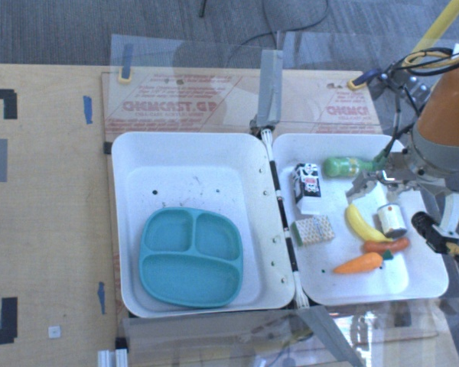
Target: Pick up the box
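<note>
A small tan speckled box lies near the left wall of the right bin. Just behind it stands a black-and-white carton. My gripper hangs over the back right part of this bin, below the orange band of the arm. It sits between a green bottle and a white can, to the right of the box and apart from it. Nothing is seen held in it.
A banana, a carrot and a red pepper lie in the right bin in front of the gripper. The left bin holds a teal divided plate. Cables hang behind the arm.
</note>
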Available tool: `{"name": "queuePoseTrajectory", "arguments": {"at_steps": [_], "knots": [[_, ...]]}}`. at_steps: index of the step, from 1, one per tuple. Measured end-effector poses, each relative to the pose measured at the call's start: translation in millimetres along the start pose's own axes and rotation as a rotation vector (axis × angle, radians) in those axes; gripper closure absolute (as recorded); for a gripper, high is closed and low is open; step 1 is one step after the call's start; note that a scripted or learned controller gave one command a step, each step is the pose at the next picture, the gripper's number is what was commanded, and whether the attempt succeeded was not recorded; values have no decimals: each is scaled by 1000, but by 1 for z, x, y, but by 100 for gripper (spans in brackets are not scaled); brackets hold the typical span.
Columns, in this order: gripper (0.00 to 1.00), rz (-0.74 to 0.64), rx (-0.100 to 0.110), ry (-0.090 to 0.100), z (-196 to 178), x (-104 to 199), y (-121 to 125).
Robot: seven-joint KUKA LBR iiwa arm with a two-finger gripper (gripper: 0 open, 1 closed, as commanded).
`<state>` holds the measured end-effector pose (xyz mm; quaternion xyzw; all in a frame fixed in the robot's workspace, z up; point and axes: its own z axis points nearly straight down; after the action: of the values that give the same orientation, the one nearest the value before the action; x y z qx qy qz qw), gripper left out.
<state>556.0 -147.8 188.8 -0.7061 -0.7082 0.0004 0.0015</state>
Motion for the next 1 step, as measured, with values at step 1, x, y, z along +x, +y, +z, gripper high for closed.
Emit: {"name": "queuePoseTrajectory", "arguments": {"at_steps": [1], "knots": [[0,-19,-6,-3,96,-36,70]]}}
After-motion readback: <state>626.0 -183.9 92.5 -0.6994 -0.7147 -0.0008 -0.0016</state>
